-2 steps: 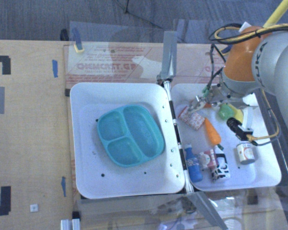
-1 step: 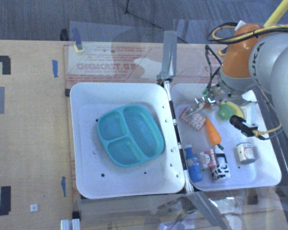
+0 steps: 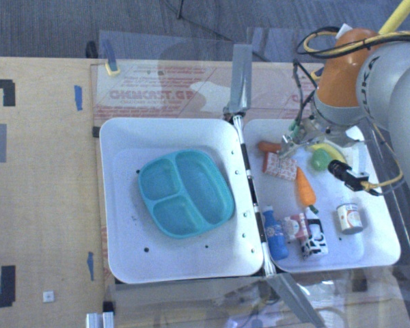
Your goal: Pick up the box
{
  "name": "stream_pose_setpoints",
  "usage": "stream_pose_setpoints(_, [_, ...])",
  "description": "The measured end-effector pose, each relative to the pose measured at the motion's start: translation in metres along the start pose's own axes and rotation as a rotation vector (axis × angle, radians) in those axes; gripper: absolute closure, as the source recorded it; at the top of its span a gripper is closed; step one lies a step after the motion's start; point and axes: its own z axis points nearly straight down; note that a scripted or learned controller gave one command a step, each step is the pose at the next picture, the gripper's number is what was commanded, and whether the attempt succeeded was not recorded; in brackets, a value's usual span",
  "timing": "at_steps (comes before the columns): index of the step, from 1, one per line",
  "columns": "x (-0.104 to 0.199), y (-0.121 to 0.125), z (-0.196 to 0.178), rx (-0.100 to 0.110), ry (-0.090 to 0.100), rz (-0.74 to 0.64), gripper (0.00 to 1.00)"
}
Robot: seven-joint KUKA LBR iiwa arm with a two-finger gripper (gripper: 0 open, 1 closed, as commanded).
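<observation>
pincer (image 3: 292, 140) at the end of the grey arm (image 3: 389, 80) hangs low in the right bin (image 3: 383, 248), near that bin's far left part, close to the wall it shares with the left bin (image 3: 116, 203). whether it is spread or closed i cannot tell, since the metal parts blur together against the white floor, and nothing can be seen clamped in it.

the box (image 3: 280, 166), a small reddish carton with a pale face, lies flat on the bin floor just beside the pincer, on the near side of it and a touch to the left as the camera sees it. its upper edge looks touching or almost touching the tip, though i cannot say which. the box's long axis runs roughly across the bin, tilted slightly, so the short sides face the shared wall and the carrot (image 3: 305, 188).

the carrot sits just right of the box, nearly against its corner. a small orange piece (image 3: 268, 145) lies near the box's far left corner. a green ball (image 3: 320, 159) and a banana (image 3: 331, 150) are to the right of the pincer.

my reading: the coming move turns on a short shift toward the near side, with the closing direction set across the box's narrow width. the carrot alongside could get caught in the grip.
</observation>
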Motion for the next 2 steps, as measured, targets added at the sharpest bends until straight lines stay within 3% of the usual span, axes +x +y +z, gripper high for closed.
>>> stream_pose_setpoints(1, [0.0013, -0.0027, 0.0019, 0.013, 0.008, 0.001, 0.00])
stream_pose_setpoints(2, [0.0065, -0.0075, 0.0099, 0.003, -0.002, -0.085, 0.00])
